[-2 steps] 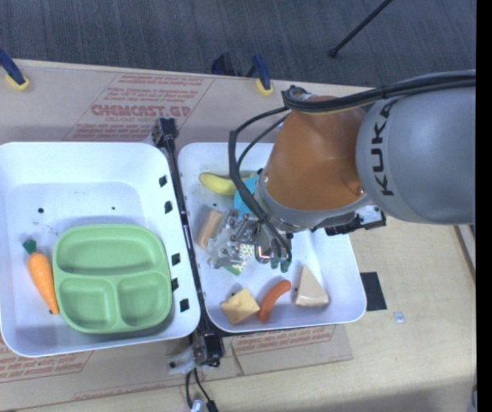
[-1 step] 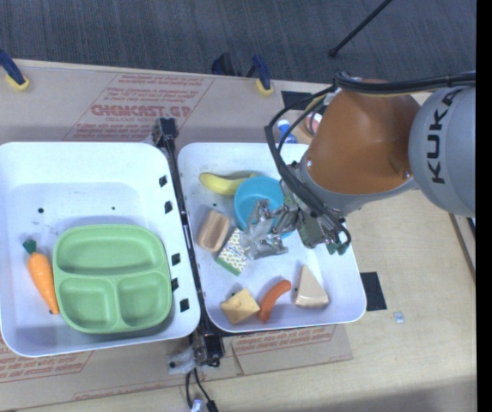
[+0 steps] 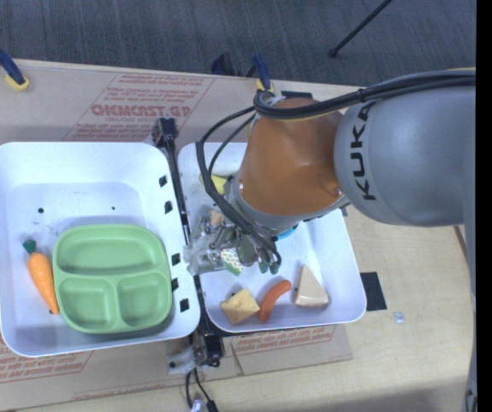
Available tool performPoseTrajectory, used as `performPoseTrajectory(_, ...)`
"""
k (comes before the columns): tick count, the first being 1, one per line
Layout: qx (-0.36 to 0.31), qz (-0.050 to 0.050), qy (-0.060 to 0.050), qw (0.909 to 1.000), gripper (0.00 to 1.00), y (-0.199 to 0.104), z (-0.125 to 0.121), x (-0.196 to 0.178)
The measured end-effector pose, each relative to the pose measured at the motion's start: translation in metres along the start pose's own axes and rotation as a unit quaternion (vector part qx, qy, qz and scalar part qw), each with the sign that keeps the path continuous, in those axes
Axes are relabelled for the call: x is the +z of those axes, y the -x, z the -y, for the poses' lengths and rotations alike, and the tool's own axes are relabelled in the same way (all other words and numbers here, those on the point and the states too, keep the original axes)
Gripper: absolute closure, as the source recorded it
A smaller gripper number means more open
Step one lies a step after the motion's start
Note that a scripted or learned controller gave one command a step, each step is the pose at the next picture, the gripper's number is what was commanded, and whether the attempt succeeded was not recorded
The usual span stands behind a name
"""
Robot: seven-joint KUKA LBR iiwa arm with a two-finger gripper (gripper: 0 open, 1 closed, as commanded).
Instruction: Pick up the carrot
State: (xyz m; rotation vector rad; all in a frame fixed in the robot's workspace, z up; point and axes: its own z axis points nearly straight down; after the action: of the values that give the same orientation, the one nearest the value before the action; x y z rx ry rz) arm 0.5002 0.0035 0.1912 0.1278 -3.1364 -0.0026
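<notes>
Carrot (image 3: 41, 280) hugs left bin's (image 3: 5, 230) 9 o'clock wall beside green tray (image 3: 112, 277); arm over right bin (image 3: 344, 269), end effector (image 3: 228, 251) grip state: can't tell.

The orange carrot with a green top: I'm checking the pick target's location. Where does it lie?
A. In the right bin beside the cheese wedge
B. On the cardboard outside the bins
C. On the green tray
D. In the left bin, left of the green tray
D: the orange carrot with a green top lies on the left white bin's floor, just left of the green divided plastic tray.
</notes>
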Motion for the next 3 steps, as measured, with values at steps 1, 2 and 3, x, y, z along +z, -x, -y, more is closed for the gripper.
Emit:
performPoseTrajectory(1, -0.082, 0.004, -0.004, 0.9966, 1.0, 0.022, 0.058, -0.096)
performPoseTrajectory(2, -0.082, 0.002, -0.003, 0.9966, 0.0, 0.021, 0.056, -0.094)
performPoseTrajectory(3, -0.058, -0.003, 0.0, 0.9983, 0.0, -0.012, -0.033, -0.025)
